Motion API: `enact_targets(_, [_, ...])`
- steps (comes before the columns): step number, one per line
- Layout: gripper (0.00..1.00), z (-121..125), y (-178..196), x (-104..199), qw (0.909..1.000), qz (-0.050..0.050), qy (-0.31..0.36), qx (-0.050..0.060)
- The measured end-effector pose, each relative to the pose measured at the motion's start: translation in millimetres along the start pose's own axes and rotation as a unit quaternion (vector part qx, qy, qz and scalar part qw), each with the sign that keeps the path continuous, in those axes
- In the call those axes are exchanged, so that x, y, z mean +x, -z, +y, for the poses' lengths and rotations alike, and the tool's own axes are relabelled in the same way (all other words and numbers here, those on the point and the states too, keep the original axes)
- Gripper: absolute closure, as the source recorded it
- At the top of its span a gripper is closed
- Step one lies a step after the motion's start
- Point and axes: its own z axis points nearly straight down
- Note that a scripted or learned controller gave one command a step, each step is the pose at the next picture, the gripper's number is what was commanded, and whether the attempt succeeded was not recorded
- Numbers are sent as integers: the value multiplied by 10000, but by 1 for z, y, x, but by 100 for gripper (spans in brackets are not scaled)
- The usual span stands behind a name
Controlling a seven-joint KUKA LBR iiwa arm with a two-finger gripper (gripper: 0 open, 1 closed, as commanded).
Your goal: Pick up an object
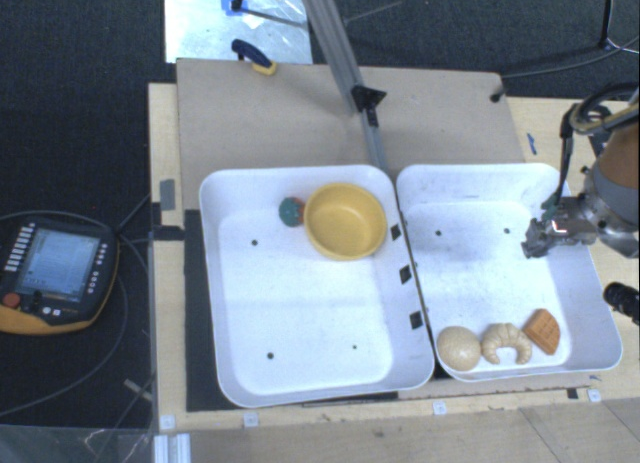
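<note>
Lying well below pincer: croissant

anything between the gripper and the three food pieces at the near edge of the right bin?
Nothing visible. The gripper sits over the right bin's right side; the round bun, croissant and waffle piece lie along the near edge with bare white floor between. The yellow bowl is in the left bin, off the path.
</note>
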Motion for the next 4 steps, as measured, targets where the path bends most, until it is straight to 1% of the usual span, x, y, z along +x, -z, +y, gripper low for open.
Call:
enact_targets(1, [100,1,35,0,10000,2,-1,8])
enact_targets(2, [100,-14,28,45,10000,9,12,22])
enact_targets(3, [100,-16,35,93,10000,10,18,18])
enact_targets(4, [100,-24,42,142,10000,12,21,18])
